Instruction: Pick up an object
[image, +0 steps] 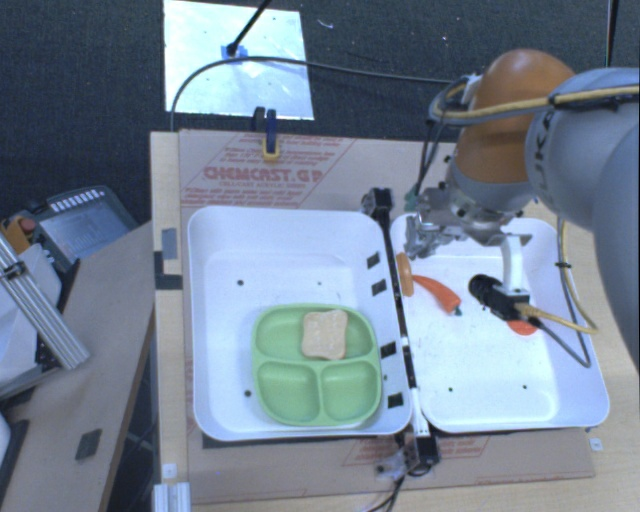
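Camera view puts our gripper (428, 240) low over the right bin (500, 400), though we cannot tell how its jaws stand. Just below them and slightly right lies the orange carrot-like piece (436, 289), slim and tapered, resting flat on the bin floor. We judge it light, stiff and smooth, best pinched across its thicker middle.

Arm over the right-hand bin

The gripper (428, 238) hangs at the right bin's (500, 395) upper left, above an orange carrot (436, 288); a green plate (318, 392) holding toast (325, 333) sits lower centre.
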